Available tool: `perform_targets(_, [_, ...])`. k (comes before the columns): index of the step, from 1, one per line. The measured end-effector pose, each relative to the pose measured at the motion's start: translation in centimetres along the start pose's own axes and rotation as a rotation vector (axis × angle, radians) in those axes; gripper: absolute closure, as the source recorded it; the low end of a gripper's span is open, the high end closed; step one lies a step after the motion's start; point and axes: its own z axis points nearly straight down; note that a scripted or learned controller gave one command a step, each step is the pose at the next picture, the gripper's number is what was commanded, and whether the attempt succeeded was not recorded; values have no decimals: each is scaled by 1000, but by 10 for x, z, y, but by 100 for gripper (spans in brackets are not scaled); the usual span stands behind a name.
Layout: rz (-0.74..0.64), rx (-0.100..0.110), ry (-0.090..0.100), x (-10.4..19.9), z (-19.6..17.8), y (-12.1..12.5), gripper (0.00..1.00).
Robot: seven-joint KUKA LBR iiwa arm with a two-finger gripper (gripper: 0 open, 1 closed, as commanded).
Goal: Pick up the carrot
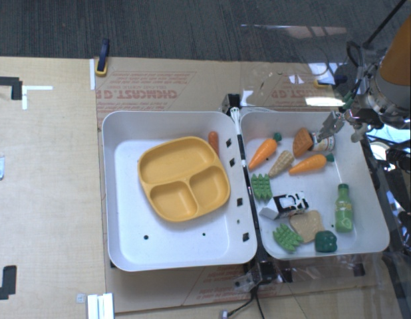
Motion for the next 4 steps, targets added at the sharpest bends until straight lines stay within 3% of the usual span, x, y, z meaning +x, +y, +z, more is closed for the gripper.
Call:
perform_targets(1, [-20, 1, 1, 1, 125, 14, 0])
perform_targets(2, [212, 4, 2, 40, 132, 5, 0])
perform_targets(3, [266, 3, 2, 66, 131, -38, 0])
perform_targets(4, [448, 2, 3, 46, 132, -78, 0])
